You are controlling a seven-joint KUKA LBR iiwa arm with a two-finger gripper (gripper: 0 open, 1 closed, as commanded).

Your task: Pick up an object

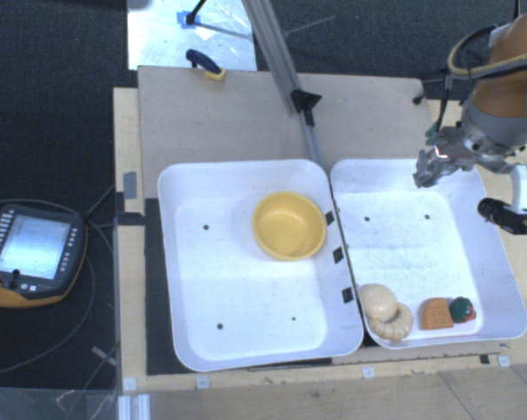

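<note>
The gripper (427, 171) hangs over the right bin's (439, 226) far edge; whether its jaws are apart I cannot tell. It seems poised above the toys: shell (384, 311), carrot (446, 312).

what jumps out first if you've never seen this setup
A yellow bowl sits alone toward the far right of the left bin. In the right bin, a cream toy and an orange toy lie along the near edge. The gripper hangs over that bin's far corner.
</note>
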